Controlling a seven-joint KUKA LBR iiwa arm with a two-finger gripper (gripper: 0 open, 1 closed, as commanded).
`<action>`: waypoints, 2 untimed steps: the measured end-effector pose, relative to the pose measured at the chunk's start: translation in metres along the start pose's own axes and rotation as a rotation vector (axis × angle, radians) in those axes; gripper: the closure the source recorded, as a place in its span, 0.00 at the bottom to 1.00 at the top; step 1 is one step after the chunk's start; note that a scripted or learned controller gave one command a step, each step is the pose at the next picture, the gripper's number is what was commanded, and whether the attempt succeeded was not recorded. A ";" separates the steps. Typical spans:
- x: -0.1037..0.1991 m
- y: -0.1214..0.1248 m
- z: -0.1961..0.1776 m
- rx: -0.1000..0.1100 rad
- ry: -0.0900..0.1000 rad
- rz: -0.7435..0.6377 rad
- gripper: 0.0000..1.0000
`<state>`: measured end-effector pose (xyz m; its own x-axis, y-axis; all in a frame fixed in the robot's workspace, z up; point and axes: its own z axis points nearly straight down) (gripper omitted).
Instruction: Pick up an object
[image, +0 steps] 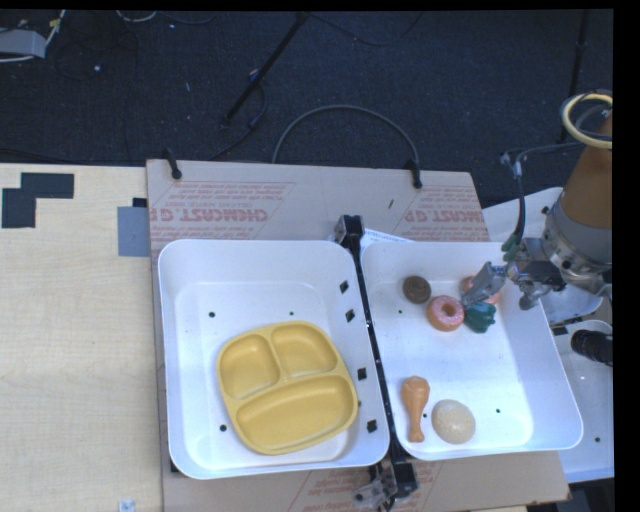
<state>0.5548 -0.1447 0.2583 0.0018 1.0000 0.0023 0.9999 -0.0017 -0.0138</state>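
My gripper (497, 281) reaches in from the right and hovers over the upper right part of the right bin (520, 400). Its fingers stand just above a teal toy (481, 317) and a small orange piece (475, 290). A pink doughnut (445, 313) lies just left of the teal toy. Up and to the left of the doughnut rests a brown round object (416, 289). Near the bin's front lie an orange drumstick (415, 402) and a cream bun (453, 421).
The left bin (190, 290) holds a yellow divided tray (288, 386). A black divider (361, 320) runs between the bins. The arm's body (585, 215) stands past the right bin's right rim. Cardboard (300, 205) lies behind the bins.
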 end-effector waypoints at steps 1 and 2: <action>0.000 0.002 -0.006 -0.010 -0.002 -0.002 0.00; -0.006 -0.005 0.043 -0.006 -0.001 -0.001 0.00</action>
<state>0.5491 -0.1506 0.2152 0.0007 1.0000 0.0018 1.0000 -0.0007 -0.0081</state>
